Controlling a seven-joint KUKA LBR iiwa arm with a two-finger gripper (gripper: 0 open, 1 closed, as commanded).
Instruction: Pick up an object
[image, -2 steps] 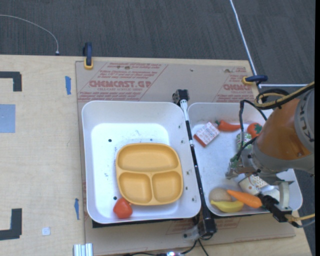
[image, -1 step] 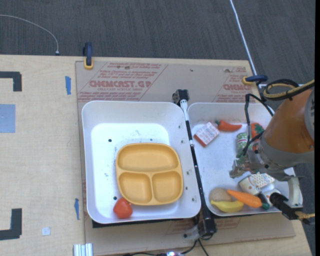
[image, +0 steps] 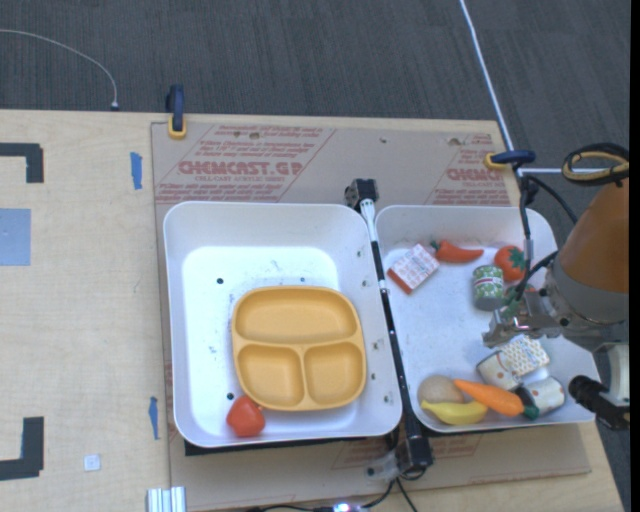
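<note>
My arm enters from the right, its orange band (image: 600, 245) above the right bin (image: 440, 225). My tool (image: 515, 322) sits low over the right half of that bin, just above a waffle-patterned piece (image: 524, 353). How far the tool is open I cannot tell, and nothing can be seen held in it.

Right bin, contents: a red-and-white packet (image: 413, 267) near the upper left; a red chili pepper (image: 457, 252) just beside it to the right; a small green can (image: 488, 286) right of centre, with a red, tomato-like item (image: 510, 260) just above it, next to the arm. Along the lower edge lie a pale potato-like lump (image: 438, 388), a yellow banana (image: 452, 411) touching it from below, and an orange carrot (image: 489, 396) lying across them toward the right. A small white piece (image: 493, 369) sits just beside the waffle-patterned piece, and a white-and-dark item (image: 545, 392) rests at the carrot's right end.

Left bin (image: 185, 330): a yellow three-compartment plate (image: 298, 346) at centre; a red strawberry-like item (image: 245, 416) at the plate's lower left corner.

Both bins rest on a cardboard sheet (image: 250, 160) on the wooden worktop (image: 80, 300).
</note>
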